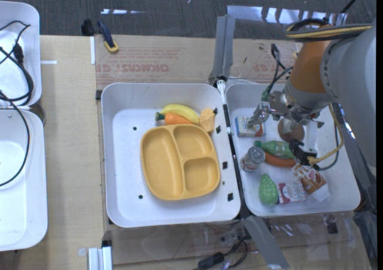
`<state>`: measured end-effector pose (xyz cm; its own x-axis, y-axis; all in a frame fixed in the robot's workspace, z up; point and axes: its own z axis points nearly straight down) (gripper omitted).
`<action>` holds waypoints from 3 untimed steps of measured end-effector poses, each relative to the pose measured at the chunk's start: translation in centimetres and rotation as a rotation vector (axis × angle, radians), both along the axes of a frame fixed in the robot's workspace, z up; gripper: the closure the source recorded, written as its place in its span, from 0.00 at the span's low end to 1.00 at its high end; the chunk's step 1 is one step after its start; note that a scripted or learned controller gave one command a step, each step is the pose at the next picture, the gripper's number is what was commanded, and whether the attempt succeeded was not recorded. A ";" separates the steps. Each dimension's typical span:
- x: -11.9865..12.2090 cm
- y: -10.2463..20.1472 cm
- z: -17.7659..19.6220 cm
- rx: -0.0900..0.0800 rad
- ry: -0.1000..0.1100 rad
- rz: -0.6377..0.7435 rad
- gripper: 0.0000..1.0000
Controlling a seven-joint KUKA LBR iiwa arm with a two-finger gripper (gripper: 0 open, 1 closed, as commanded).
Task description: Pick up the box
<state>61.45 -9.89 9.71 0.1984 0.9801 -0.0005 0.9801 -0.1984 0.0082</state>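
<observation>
A small white and blue box [246, 126] lies at the upper left of the right bin [341, 200]. Near that bin's front edge a red and white box [292, 192] lies flat, and an orange and white carton [312, 179] rests beside it. My gripper [280, 118] hangs low over the back of the right bin, just right of the white and blue box, under the grey wrist with its orange band [310, 66]. I see nothing held in it.
The right bin also holds a can [254, 158], a green bottle [276, 147], a carrot [280, 160] and a green bumpy fruit [268, 190]. In the left bin [119, 161] lie a yellow divided plate [179, 162], a banana [179, 111] and an orange piece [175, 119].
</observation>
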 end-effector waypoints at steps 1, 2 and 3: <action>-2.7 0.4 0.0 0.001 -0.003 -0.056 0.00; -2.7 0.4 0.0 0.001 -0.003 -0.056 0.00; -2.7 0.4 1.0 0.002 -0.004 -0.055 1.00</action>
<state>58.78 -9.52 10.69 0.2518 0.9678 0.0022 0.9677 -0.2518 0.0117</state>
